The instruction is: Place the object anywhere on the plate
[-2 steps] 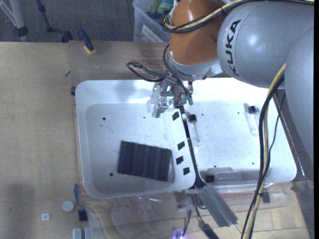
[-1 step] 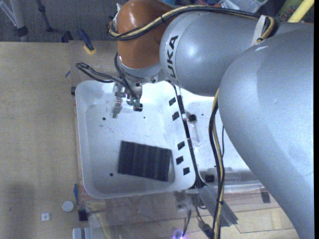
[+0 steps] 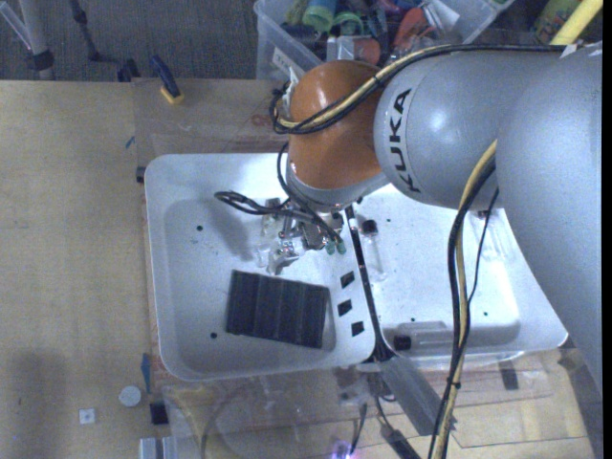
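A black ridged rectangular slab [image 3: 277, 310] lies flat in the front part of the left bin [image 3: 182, 256]. My gripper [image 3: 290, 244] hangs over the middle of that bin, just behind the slab's far edge and a little above the floor. The orange wrist band and grey arm hide most of it from above. Something small and pale shows at the fingertips, too blurred to name.
The right bin [image 3: 497, 295] lies under the arm, with a small dark item [image 3: 368, 226] near its back left and a pale item [image 3: 426, 333] at its front. A clear tub of colourful toys [image 3: 382, 8] stands behind the bins. A blue clamp [image 3: 170, 89] lies on the bench.
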`<state>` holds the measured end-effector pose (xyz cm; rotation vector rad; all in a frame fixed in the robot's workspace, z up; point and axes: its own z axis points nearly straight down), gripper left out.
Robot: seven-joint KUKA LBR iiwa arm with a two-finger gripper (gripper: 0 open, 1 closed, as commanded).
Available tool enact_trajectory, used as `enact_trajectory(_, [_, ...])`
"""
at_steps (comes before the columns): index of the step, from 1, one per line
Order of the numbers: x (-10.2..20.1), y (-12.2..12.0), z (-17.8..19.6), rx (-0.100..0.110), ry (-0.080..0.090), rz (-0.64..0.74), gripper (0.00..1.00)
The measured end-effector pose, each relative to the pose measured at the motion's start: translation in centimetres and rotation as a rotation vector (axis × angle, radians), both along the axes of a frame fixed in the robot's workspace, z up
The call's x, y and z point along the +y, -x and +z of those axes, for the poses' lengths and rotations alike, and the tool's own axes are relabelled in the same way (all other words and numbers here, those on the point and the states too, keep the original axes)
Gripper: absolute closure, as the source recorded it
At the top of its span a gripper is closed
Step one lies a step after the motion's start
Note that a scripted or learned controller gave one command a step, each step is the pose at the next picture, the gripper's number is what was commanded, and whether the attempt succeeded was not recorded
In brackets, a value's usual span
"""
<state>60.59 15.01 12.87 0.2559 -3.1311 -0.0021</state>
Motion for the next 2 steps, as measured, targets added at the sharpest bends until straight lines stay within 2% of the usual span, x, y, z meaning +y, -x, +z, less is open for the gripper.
enact_trajectory(1, [-0.2,-1.8,-0.1,-0.007,-0.002,0.683,1.00])
enact_trajectory(2, [3.4,-6.1,1.5,-0.009,-0.002,1.167,1.00])
